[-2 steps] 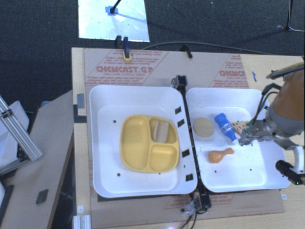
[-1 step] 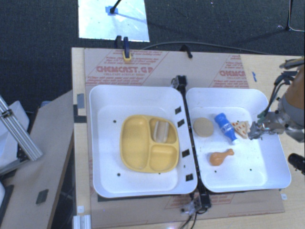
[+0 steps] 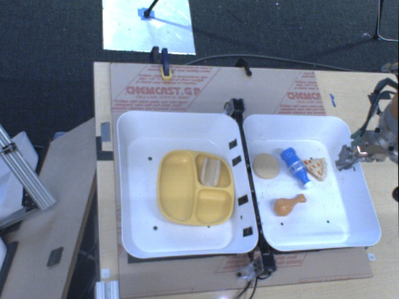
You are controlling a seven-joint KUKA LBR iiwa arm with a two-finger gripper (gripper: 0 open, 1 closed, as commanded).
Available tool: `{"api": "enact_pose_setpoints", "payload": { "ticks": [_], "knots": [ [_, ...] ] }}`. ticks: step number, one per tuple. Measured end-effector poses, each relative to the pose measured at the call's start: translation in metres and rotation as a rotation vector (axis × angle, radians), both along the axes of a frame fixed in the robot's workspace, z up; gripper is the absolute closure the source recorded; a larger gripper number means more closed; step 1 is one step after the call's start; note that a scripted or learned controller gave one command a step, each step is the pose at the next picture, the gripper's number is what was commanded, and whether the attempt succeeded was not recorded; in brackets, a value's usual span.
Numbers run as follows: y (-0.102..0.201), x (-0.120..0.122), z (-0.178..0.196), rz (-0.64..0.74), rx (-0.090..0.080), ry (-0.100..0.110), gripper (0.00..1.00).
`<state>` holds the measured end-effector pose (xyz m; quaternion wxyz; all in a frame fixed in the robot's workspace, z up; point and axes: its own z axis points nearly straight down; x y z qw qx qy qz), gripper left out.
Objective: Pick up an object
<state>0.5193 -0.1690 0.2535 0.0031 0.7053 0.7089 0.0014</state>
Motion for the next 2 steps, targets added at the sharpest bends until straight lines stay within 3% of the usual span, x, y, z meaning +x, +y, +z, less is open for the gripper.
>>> {"api": "enact_pose_setpoints", "payload": {
  "ticks": [1,2],
  "knots": [
    [0.000,0.001,0.021,0.000,0.001,0.002,1.00],
    [0.054,0.018,0.024,0.005,0.004,0.003,1.00]
  ]
}}
